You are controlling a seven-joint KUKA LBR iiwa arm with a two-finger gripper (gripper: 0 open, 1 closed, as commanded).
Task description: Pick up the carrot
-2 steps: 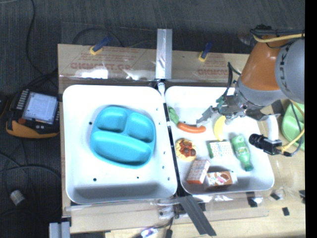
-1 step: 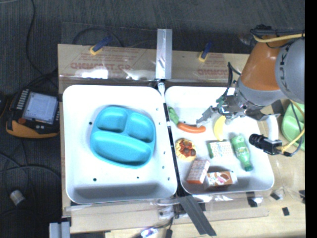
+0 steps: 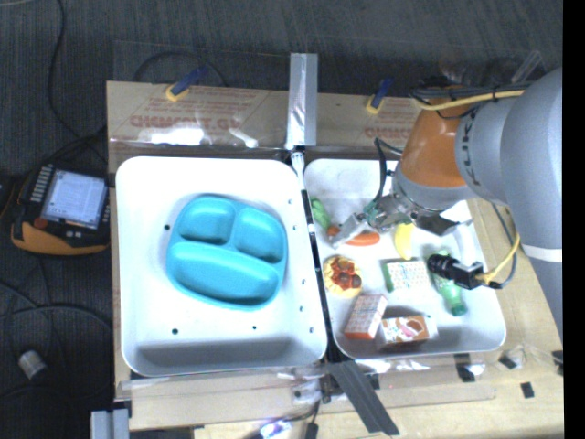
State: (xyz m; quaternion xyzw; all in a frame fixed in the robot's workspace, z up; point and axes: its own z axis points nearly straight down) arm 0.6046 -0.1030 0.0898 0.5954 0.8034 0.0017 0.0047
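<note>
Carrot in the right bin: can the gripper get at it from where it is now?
Probably yes. The gripper hangs low just above and beside the carrot, which lies uncovered on the bin floor. The yellow piece to its right and the green item to its left sit close, so the approach is tight.

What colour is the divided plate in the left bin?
Light blue divided plate, seen in the camera view.

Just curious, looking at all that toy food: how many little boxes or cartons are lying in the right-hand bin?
3. A green-and-white box sits mid-bin, an orange carton lies near the front, and a red-brown carton lies beside it on the right. The arm may hide others.
</note>
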